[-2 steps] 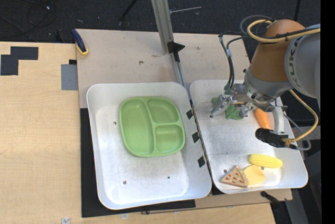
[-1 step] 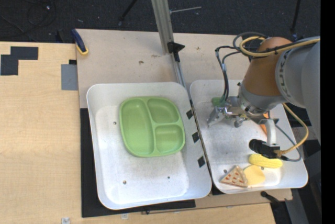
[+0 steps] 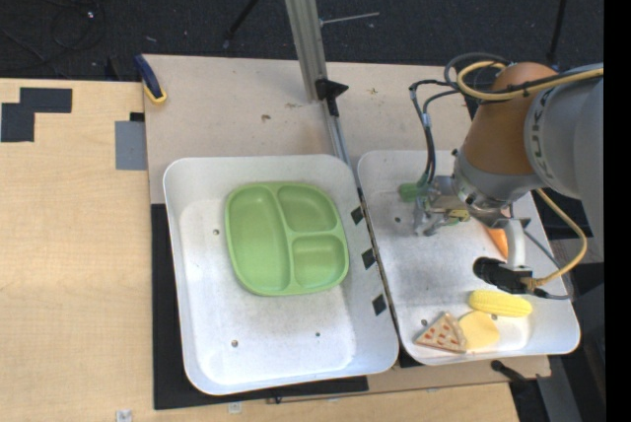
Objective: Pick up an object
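Hovering: the end effector (image 3: 431,213) hangs low over the upper part of the right bin (image 3: 434,312), the grey arm (image 3: 552,144) and its orange band (image 3: 498,129) coming in above it.
Grip state: I cannot tell from here — the wrist and cables hide the tip, and nothing shows held in it.
Nearest things: an orange piece (image 3: 500,241) just right of the wrist, partly hidden; further toward the bin's lower corner lie a corn cob (image 3: 500,303), a yellow block (image 3: 481,330) and a pizza slice (image 3: 441,334), close together.
Handling guess: these look like toy food — light, stiff, a little slick. The corn cob seems best taken across its middle.
Left bin (image 3: 197,331): holds a green divided plate (image 3: 287,239), wide and flat, awkward to pinch.
Counter (image 3: 227,105): bare tan board behind both bins.
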`<state>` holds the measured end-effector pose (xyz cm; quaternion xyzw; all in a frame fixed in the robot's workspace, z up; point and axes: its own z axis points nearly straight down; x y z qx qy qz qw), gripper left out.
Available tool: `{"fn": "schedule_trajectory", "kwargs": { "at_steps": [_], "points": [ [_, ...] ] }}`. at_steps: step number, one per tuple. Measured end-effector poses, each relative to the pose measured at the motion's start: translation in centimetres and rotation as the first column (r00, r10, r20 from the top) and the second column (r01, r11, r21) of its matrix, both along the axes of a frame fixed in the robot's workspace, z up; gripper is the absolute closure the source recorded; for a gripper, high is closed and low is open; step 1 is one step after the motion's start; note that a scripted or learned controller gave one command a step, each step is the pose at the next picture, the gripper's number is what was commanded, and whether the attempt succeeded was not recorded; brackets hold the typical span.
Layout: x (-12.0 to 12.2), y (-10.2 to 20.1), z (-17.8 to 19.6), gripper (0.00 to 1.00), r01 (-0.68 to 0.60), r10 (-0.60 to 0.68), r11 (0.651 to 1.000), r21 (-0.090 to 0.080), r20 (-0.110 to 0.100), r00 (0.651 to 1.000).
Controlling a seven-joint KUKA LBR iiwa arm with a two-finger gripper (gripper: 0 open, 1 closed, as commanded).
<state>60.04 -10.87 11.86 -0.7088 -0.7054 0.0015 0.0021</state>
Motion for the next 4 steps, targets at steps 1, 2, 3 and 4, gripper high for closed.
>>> {"fn": "schedule_trajectory", "kwargs": {
  "at_steps": [1, 2, 3, 4],
  "points": [
    [0.9, 0.2, 4.7, 1.00, -0.006, 0.006, 1.000, -0.001, 0.007, 1.000],
    [0.0, 0.2, 10.5, 1.00, -0.006, 0.006, 1.000, -0.001, 0.008, 1.000],
    [0.1, 0.1, 10.9, 1.00, -0.005, 0.005, 1.000, 0.000, 0.004, 1.000],
    [0.7, 5.1, 11.9, 1.00, -0.010, 0.010, 1.000, 0.001, 0.005, 1.000]
  ]
}}
